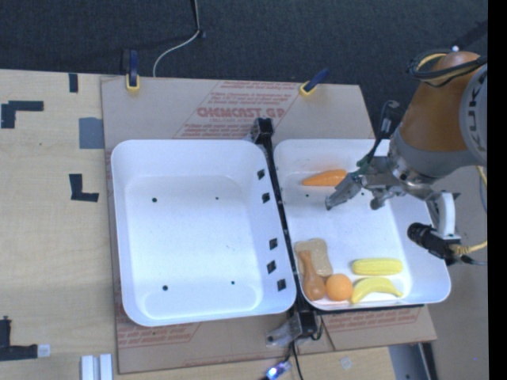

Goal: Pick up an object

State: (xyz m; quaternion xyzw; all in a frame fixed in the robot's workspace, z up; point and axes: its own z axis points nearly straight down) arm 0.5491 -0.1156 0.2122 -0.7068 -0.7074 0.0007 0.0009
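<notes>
Left bin (135,165): shallow, white, set on the table (47,212); no contents are seen in it. Right bin (412,291): white, touching the left bin along a black-clipped seam. Contents, left to right: a tan bread slice (314,253) and a brown drumstick-like piece (310,279) at the near left corner, an orange ball (338,287) just beside them, an orange carrot (323,178) lying apart near the far wall, two yellow pieces (375,267) near the front right. Hand (356,195): positioned low over the right bin just right of the carrot, two dark fingers spread apart, nothing seen between them. Step judged: approach, grasp not yet made. Next move judged: the spread fingers are to be brought around the carrot, then closed and lifted.
</notes>
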